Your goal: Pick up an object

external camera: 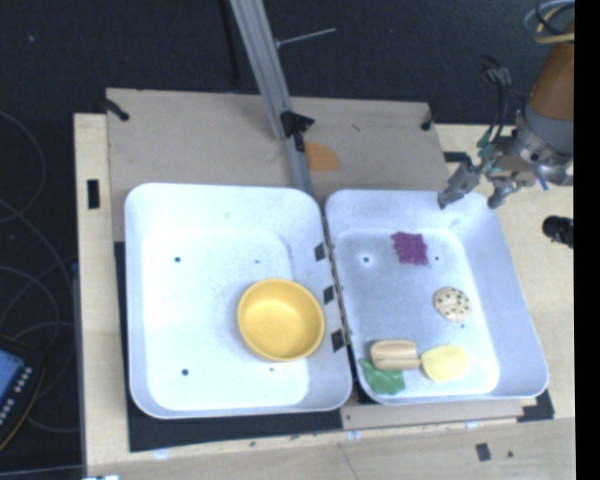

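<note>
The right bin [500, 268] holds a purple lump [410, 248], a speckled cookie-like piece [451, 303], a tan roll [394, 354], a yellow lump [445, 363] and a green leaf-like piece [381, 378]. A yellow bowl [280, 319] sits in the left bin [180, 228]. My gripper [475, 190] hangs open over the right bin's far right corner, its two fingers spread with nothing between them. It is well above and to the right of the purple lump.
A slanted metal pole [265, 58] rises from behind the seam between the bins. A small orange patch [321, 156] lies on the board behind the bins. Black clips [330, 293] line the seam. A tablet [0, 388] sits at the lower left.
</note>
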Robot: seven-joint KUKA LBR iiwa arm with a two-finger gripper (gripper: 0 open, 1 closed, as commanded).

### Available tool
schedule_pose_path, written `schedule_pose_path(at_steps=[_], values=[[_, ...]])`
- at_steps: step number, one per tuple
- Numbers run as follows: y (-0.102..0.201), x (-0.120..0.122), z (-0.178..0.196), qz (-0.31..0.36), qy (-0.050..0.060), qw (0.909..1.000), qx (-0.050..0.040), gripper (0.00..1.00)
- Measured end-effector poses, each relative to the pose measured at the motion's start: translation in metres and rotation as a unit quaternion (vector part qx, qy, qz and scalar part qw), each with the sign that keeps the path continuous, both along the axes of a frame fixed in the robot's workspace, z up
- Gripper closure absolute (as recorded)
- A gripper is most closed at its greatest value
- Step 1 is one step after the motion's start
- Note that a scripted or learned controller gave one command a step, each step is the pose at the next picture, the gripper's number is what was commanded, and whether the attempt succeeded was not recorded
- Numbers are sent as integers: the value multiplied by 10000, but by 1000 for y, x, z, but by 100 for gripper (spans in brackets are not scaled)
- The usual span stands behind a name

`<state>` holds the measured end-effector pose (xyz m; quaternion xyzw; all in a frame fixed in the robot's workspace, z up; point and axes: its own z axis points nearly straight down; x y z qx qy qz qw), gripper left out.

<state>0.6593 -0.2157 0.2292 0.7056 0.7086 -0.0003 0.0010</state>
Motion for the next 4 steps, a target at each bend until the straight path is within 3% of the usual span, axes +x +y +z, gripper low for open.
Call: schedule_pose_path(at_steps=[1, 4], values=[[-1, 0, 0, 3, 5, 10000, -9, 0], [4, -1, -129, -2, 2, 10000, -10, 0]])
